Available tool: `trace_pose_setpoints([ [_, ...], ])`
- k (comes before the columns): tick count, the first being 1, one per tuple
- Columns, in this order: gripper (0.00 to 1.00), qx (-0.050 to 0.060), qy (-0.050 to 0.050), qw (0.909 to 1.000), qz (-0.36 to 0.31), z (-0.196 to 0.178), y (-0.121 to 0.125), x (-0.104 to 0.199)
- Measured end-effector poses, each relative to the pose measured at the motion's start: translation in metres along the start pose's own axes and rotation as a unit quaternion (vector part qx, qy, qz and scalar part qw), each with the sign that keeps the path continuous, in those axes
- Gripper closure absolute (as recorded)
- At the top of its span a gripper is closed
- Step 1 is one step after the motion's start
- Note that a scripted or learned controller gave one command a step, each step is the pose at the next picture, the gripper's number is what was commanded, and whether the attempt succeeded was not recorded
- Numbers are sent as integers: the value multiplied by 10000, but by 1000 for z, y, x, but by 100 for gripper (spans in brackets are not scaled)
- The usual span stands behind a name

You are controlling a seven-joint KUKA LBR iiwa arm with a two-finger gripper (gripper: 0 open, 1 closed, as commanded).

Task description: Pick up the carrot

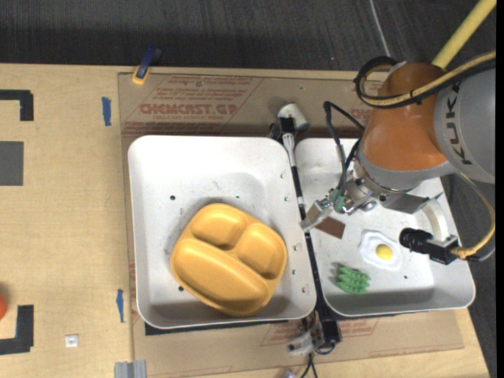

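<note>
While the arm (pixel 409 124) hangs over the right bin (pixel 453 290), I see wooden bench (pixel 63 235), dark floor (pixel 197 14); gripper (pixel 335 203) possibly near the bin's left wall, fingers unreadable.

- A pale wooden bench (pixel 63 235) filled the frame's left and centre.
- A printed cardboard sheet (pixel 197 101) lay on it.
- Two white bins sat on the cardboard: left bin (pixel 157 164), right bin (pixel 453 290).
- Blue tape strips (pixel 106 110) and black markings (pixel 24 105) lay at far left.

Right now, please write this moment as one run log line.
claw: over right bin | bread: left bin | fried egg, green toy: right bin
</note>
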State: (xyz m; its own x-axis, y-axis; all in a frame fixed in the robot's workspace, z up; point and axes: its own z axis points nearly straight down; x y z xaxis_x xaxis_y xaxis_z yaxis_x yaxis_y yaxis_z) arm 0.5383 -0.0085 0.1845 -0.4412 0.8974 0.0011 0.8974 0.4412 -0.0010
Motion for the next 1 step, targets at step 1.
trace_pose_setpoints([
  [1,0,-18,-13,10000,81,-1,53,-47],
])
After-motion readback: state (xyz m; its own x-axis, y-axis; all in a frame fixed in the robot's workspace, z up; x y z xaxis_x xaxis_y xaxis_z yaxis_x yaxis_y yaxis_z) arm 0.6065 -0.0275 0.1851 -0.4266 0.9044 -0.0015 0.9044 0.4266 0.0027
